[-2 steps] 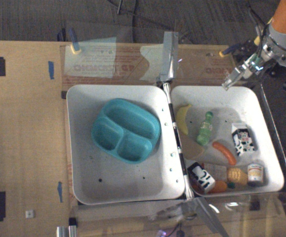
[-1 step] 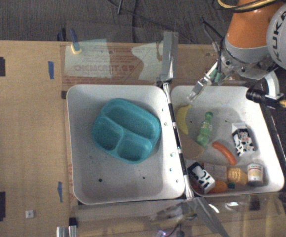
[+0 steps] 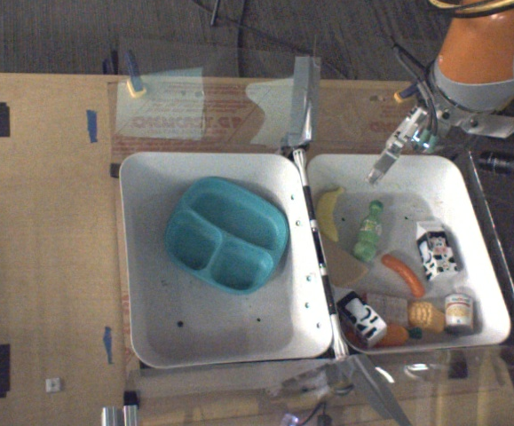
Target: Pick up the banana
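I see the hand (image 3: 397,153) above the far edge of the right bin (image 3: 480,238), and I cannot tell how far it is open; nothing is between its fingers. The banana (image 3: 328,213) lies below and to the left of the hand, against the bin's left wall. Just beside it stands a green bottle (image 3: 368,232). Farther left, the other bin (image 3: 146,264) holds a teal divided plate (image 3: 227,233).
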Action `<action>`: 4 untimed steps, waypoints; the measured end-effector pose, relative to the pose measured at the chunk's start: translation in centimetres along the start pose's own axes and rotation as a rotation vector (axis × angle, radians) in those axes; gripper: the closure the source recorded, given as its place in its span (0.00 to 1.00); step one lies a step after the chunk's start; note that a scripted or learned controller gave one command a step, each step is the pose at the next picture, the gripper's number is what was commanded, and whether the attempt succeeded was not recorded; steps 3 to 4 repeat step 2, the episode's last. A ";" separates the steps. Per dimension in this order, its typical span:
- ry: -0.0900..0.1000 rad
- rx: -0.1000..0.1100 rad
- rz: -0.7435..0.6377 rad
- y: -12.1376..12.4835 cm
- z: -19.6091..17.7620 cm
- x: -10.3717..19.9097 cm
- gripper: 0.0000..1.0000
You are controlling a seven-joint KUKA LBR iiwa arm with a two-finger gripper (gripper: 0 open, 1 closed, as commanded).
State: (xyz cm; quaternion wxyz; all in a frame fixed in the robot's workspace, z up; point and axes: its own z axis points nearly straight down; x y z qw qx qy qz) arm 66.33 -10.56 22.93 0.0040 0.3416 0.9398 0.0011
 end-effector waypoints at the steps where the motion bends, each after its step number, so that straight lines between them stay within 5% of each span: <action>1: -0.002 -0.001 -0.216 -3.2 -8.4 -2.8 0.00; 2: -0.012 -0.007 -0.216 -3.1 -9.7 -2.9 1.00; 4: -0.012 -0.007 -0.216 -3.1 -9.7 -2.9 1.00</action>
